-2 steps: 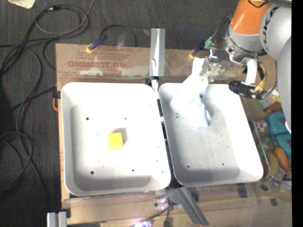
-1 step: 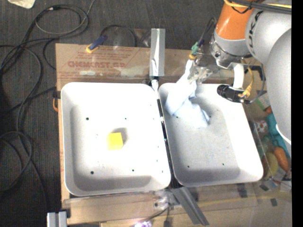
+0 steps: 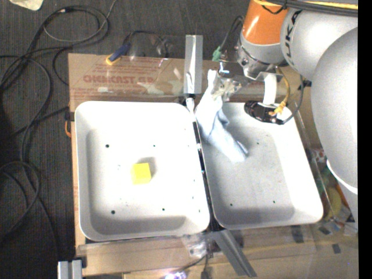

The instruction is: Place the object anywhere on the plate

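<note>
**Cloth hanging from my tool over the right bin**

My tool [image 3: 224, 86] sits above the far left corner of the right bin [image 3: 290, 214], and a pale cloth [image 3: 220, 127] trails down from it. The cloth's upper end is bunched between my fingers, so I am clamped on it; its lower end drapes onto the right bin's floor, just inside the wall shared with the left bin [image 3: 87, 173]. I judge it hangs this way because I grip it by one end only, so the rest sags under its own weight and drags.

Well to the left of the right bin, a small yellow block [image 3: 141, 173] lies flat near the middle of the left bin. I can make out no plate as such, so I cannot tell where the drop point is. Beyond the right bin, a cardboard sheet [image 3: 116, 80] lies on the counter [image 3: 145, 251], likely just as padding
</note>
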Action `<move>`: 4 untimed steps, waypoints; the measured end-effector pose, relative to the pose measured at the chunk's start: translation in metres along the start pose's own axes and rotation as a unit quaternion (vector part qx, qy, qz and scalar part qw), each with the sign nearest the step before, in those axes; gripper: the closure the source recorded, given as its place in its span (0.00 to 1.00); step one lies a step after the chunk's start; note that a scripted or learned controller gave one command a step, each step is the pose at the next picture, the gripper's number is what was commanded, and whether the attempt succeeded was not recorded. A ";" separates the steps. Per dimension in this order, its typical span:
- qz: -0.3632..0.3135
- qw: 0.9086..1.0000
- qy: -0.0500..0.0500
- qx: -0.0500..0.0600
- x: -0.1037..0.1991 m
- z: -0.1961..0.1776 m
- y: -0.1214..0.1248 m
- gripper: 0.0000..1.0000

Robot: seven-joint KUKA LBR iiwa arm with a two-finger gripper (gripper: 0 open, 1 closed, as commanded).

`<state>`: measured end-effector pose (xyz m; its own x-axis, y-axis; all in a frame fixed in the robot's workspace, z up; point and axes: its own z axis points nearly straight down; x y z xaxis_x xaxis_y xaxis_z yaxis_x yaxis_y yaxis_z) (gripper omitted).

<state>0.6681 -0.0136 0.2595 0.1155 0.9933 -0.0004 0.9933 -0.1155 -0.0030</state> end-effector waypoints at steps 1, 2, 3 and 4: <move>-0.055 0.999 -0.002 0.000 0.030 0.013 -0.008 1.00; -0.205 0.979 -0.001 0.000 0.040 0.018 -0.005 1.00; -0.027 1.000 -0.001 0.000 0.003 0.027 -0.001 1.00; 0.026 1.000 0.000 0.001 0.015 0.030 -0.002 1.00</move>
<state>0.6677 0.0011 0.2293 0.1660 0.9861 0.0000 0.9861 -0.1660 -0.0045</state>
